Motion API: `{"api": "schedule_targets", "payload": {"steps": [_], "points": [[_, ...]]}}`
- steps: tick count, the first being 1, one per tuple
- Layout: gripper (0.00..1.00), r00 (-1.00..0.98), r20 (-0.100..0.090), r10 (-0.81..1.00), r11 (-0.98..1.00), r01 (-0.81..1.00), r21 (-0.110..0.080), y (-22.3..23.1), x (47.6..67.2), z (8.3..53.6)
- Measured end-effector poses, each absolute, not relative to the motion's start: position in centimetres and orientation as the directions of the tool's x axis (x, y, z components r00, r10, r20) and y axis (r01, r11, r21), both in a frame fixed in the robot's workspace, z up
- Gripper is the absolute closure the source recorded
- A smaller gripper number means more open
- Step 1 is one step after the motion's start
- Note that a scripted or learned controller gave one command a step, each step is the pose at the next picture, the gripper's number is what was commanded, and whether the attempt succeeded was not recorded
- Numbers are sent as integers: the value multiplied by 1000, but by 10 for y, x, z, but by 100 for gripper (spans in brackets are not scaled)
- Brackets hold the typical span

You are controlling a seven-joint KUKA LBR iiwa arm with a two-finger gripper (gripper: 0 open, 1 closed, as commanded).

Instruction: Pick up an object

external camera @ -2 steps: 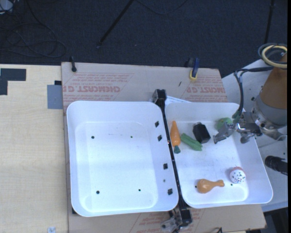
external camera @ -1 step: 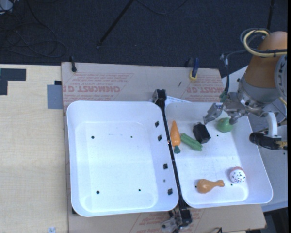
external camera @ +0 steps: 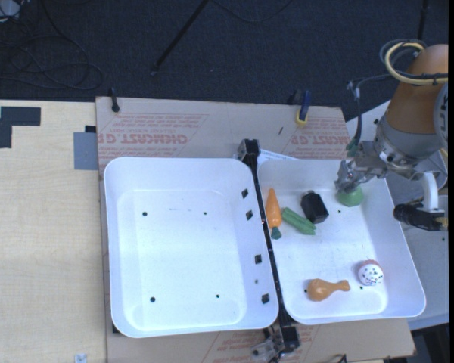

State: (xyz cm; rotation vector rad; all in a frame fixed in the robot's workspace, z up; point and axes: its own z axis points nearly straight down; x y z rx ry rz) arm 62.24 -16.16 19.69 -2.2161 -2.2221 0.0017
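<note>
Gripper: at the far side of the right bin, right on top of the green thing.
Fingers: grasping the green thing.
Black block: just left of the green thing.
Carrot: left of the black block, by the bin's wall.

Both shallow white bins, the left bin and the right bin, look like smooth moulded plastic with a soft sheen. Beneath them lies a matt brown corrugated cardboard sheet printed in red, on a pale bench top with a wood-grain look. In the right bin, the orange carrot-shaped toy, the green pod-shaped toy and the orange drumstick-shaped toy look like smooth plastic; the small black block looks matt.
</note>
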Motion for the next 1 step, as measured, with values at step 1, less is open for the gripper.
{"api": "schedule_targets", "payload": {"steps": [1], "points": [[100,6,-1,1000,-6,1000,-1,-198,524,264]]}}
